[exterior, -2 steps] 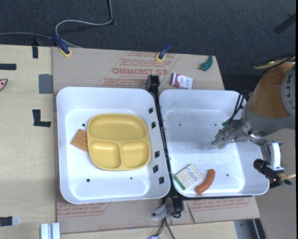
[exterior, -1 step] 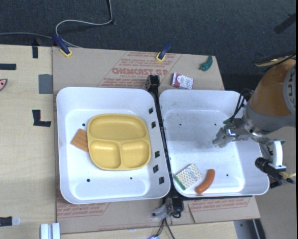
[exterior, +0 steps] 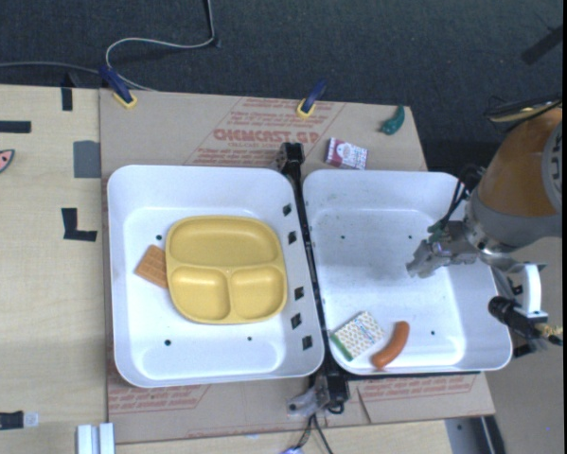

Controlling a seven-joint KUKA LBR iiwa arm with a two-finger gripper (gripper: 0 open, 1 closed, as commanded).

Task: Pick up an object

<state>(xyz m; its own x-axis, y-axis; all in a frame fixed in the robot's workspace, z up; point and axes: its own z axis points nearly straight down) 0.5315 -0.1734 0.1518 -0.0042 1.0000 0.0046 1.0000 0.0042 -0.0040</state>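
Note:
The right bin (exterior: 378, 197) holds a small orange sausage-shaped toy (exterior: 390, 344) near its front edge and a green-and-white patterned packet (exterior: 357, 334) just left of it. My gripper (exterior: 423, 263) hangs over the right part of this bin, above and to the right of both objects, with bare white floor beneath it. Nothing shows between its fingers. The left bin (exterior: 132, 197) holds a yellow divided plate (exterior: 226, 267) with a tan waffle-like piece (exterior: 152, 267) tucked under its left rim.
A small red-and-white packet (exterior: 345, 153) and a teal clip (exterior: 393, 120) lie on the cardboard behind the right bin. Yellow clamps (exterior: 310, 101) and a cable sit at the cardboard's back edge. Black clips (exterior: 297, 253) line the divider between bins.

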